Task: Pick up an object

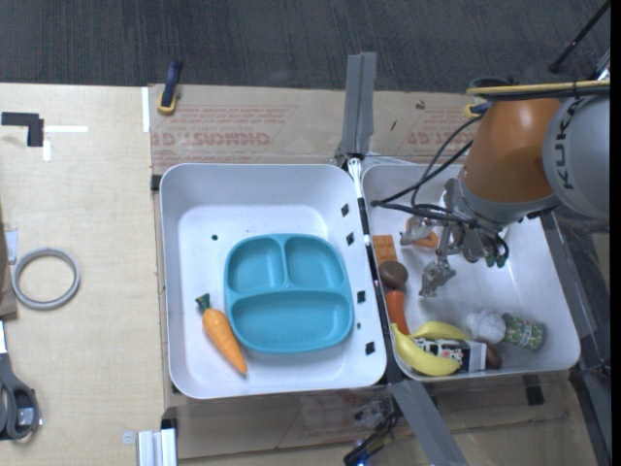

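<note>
A: Several objects are lying in the right bin (pixel 555 260), at lower right of the frame: a banana (pixel 427 355) against the bottom wall, a small bottle (pixel 522 333) to its right, a brown round piece (pixel 393 275) and orange pieces along the left wall.

B: Which one is looking easiest to lift?

A: I'm judging the banana: light, slightly soft, smooth-skinned, so it may be slipping under a hard pinch. Taking it across the middle of its curve seems best. The bottle looks stiff but rounded, likely to roll.

B: And the arm?

A: It's reaching in from the right edge, orange band at upper right, wrist pointing down. The gripper (pixel 434 278) is hanging over the bin's middle, above the banana, near the brown piece. Nothing is sitting between its fingers; whether they're spread or closed, I can't tell.
</note>
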Action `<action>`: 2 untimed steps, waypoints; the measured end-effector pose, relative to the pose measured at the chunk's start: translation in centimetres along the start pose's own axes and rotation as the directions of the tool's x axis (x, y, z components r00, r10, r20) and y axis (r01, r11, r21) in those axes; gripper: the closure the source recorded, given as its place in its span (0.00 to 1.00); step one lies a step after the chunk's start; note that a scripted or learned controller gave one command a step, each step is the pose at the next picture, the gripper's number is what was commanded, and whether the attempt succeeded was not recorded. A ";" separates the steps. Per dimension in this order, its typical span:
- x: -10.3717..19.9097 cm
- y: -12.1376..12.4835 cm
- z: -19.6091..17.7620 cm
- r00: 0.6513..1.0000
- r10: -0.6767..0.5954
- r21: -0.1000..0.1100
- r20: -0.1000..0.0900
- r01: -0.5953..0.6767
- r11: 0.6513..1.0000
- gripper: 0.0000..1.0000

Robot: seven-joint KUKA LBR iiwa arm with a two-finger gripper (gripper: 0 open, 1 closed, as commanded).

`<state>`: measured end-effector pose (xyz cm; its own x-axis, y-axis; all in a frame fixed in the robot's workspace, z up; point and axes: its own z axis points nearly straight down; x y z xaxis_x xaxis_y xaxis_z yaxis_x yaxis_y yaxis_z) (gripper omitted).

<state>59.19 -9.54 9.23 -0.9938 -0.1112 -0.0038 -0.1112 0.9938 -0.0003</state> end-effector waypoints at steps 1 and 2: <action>9.7 -0.7 -0.3 0.999 -0.031 0.003 0.009 0.031 1.000 0.00; -2.3 -3.3 -0.1 0.977 0.215 0.001 0.001 -0.215 0.977 0.00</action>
<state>61.81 -12.52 9.30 -0.9944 0.1054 -0.0051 0.1054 0.9944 -0.0007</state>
